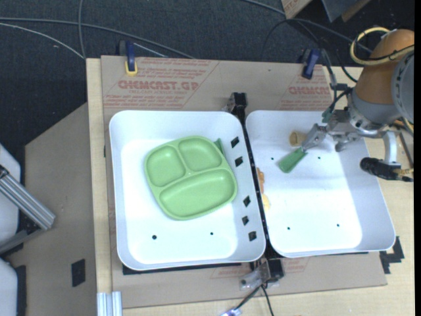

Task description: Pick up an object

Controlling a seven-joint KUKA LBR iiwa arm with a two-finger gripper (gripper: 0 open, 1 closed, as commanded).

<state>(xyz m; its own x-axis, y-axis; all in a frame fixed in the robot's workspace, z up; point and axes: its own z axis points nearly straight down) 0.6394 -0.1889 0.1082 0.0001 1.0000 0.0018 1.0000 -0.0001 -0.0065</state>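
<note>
Gripping green utensil (291,160), gripper (313,139) above right bin (342,203)

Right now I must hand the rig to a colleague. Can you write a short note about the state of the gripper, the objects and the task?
Gripper: over the back of the right bin, at the upper end of a green utensil; grip cannot be confirmed.
Things: the utensil slants down-left in the right bin. A small tan object lies beside it. The green divided plate lies flat in the left bin.
Done: arm reached the utensil.
Left: confirm the grasp and lift.
</note>
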